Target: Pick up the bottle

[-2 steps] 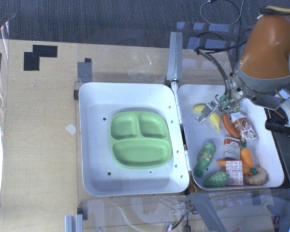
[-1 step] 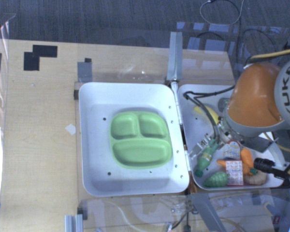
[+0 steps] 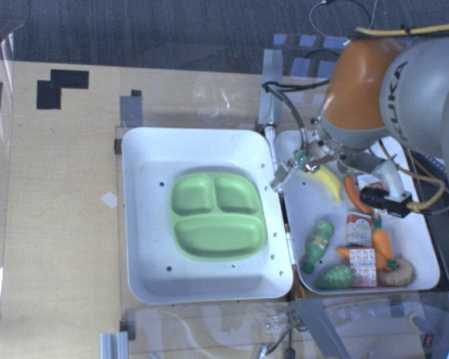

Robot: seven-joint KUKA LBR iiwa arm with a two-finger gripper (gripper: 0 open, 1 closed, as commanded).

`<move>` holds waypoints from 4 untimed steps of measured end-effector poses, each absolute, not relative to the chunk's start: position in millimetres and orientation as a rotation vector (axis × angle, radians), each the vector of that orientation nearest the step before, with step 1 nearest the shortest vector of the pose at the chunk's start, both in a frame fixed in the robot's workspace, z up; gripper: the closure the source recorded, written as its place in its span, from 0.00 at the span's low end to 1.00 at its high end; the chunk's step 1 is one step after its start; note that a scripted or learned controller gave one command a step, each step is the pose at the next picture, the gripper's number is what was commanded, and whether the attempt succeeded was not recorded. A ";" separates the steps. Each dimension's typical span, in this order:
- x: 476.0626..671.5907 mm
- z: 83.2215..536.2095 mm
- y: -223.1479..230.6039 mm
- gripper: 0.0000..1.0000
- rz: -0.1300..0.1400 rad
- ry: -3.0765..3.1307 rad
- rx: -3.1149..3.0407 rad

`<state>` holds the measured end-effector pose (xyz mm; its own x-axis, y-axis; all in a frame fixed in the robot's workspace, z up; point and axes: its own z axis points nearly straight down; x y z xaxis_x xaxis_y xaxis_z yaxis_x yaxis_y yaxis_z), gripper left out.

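The bottle (image 3: 316, 245) is green with a lighter cap end and lies on its side in the right bin (image 3: 426, 264), near that bin's front left. My gripper (image 3: 305, 160) hangs below the orange band at the right bin's back left corner, close to the wall between the bins. It is well behind the bottle and apart from it, with a yellow banana (image 3: 329, 183) just to its right. Nothing shows in the gripper. The wrist hides most of it.
The right bin also holds two orange carrots (image 3: 351, 194) (image 3: 382, 244), a red and white carton (image 3: 358, 230), a second small box (image 3: 363, 267), a green bumpy fruit (image 3: 334, 277) touching the bottle's base, and a brown lump (image 3: 397, 272). A green divided tray (image 3: 218, 215) lies in the left bin (image 3: 146, 200).
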<state>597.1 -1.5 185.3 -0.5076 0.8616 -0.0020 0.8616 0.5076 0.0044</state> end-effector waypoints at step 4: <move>659.8 186.6 66.3 0.00 0.006 3.019 0.839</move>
<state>659.8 66.3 186.6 -0.8565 0.5161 -0.0065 0.5161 0.8565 0.0060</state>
